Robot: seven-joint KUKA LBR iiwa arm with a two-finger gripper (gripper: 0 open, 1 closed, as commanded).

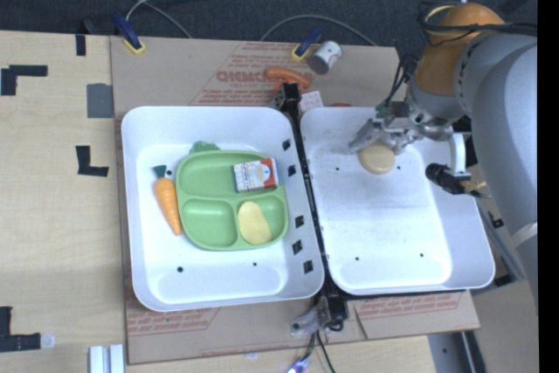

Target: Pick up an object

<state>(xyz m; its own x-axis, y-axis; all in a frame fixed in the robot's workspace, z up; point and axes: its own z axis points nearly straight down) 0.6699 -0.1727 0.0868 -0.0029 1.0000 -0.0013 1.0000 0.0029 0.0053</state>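
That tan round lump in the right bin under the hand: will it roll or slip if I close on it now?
The tan lump looks smooth and rounded, like a small potato or bun, so it may roll on the bare floor of the right bin. Its curved sides could squirt out from the hand if pinched off-centre. It probably keeps its shape when lifted.

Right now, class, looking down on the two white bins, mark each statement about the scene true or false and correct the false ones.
1. The green tray lies in the left bin. True.
2. The carrot lies inside the tray. False: it lies beside the tray's left edge.
3. A beige round object sits in the right bin, at the gripper. True.
4. The small carton is in the right bin. False: it rests on the tray.
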